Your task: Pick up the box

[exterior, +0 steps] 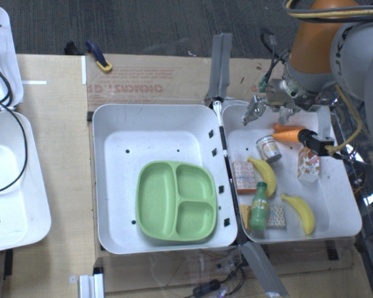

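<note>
The box [244, 176] lies flat on the floor of the right bin [336, 228], close against its left wall, at about nine o'clock from the bin's middle. It is a small reddish carton, face up. I take it to be light, thin card that would dent under a hard squeeze, with a printed skin that may be a little slick.

Its long axis runs nearly twelve to six, the top end leaning slightly toward eleven. A grip across the short width, nine to three, looks the natural hold. That is awkward, though: a banana [265, 174] lies against its three o'clock edge and the wall crowds the nine o'clock side. A green bottle [259, 207] sits just off its five o'clock corner.

The gripper [264, 107] hangs over the bin's far left corner, at roughly one o'clock from the box and well apart from it. Whether it is open or closed I cannot tell, and nothing is visibly in it.
</note>
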{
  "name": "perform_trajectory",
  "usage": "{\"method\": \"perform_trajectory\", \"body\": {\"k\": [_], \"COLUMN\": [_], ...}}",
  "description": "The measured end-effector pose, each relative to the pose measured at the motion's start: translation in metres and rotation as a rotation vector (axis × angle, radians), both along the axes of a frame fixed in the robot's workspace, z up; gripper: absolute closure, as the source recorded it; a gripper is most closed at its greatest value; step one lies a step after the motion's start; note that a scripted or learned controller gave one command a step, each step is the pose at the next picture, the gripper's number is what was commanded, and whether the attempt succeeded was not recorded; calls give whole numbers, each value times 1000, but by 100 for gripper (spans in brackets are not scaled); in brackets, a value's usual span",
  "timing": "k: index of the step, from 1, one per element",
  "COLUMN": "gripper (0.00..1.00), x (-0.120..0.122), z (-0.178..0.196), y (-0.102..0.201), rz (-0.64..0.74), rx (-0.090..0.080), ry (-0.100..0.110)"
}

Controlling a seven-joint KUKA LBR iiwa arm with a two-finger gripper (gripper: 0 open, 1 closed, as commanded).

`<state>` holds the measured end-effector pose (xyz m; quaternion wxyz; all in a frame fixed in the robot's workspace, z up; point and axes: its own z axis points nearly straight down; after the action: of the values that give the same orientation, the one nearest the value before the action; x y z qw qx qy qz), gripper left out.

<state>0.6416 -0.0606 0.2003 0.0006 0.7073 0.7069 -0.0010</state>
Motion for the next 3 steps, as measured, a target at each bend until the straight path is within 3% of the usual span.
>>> {"method": "perform_trajectory", "body": {"k": [1, 2, 3], "gripper": [0, 0, 100], "x": [-62, 1, 0], "z": [-94, -108, -99], "y": [-34, -64, -65], "rz": [13, -125, -123], "rx": [2, 1, 0], "ry": [3, -1, 5]}}
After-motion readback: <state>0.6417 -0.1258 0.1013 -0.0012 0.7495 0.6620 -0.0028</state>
